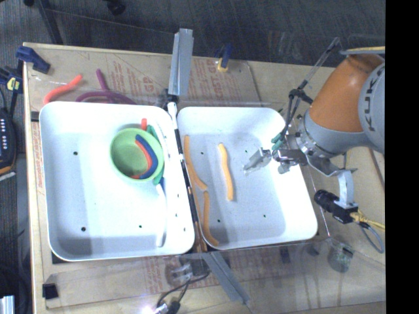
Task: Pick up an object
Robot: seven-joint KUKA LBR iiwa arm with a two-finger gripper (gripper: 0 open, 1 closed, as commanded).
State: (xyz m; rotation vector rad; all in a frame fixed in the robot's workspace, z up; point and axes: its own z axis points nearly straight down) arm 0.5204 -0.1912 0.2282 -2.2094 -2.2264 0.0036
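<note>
**Bench view: gripper over right bin, nothing held**

The wooden bench (275,286) stood on dark carpet, with printed lettering on its surface and clamps at its far edge. Two shallow white bins sat on it side by side, touching along their inner walls.

The left bin (72,201) held a green bowl (131,154) near its inner wall, with blue and red curved pieces lying inside the bowl. A white strip lay along the bin's right side, near the front.

The right bin (275,214) held orange strips: one long strip (226,171) near the middle, running front to back, a second (191,162) close to the left wall, and a third (206,218) further forward along that wall.

The grey arm with its orange band (340,100) reached in from the right over the bin's far right corner. The gripper (256,161) hung above the right bin, just right of the middle strip and apart from it. Its fingers looked narrowly parted, with nothing between them.

Behind the left bin lay an orange tool (62,89) and a purple loop (105,97) on the bench.
</note>
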